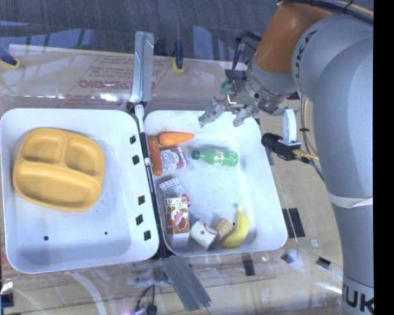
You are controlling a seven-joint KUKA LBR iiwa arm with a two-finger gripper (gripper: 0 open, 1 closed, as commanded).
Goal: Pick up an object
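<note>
The right bin [262, 169] holds an orange carrot [176, 138], a sausage [155, 157], a green bottle [215, 156], a red and white packet [174, 157], a small juice carton [176, 213], a white box [203, 234], a brown piece [223, 227] and a yellow banana [238, 229]. My gripper [226, 115] hangs over the far edge of this bin, up and to the right of the carrot. Its two fingers are spread apart with nothing between them.
The left bin [26, 241] carries a yellow divided tray [58, 168]. A metal bar [142, 67] stands upright behind the seam between the bins. The grey arm [335, 97] fills the right side above the bench.
</note>
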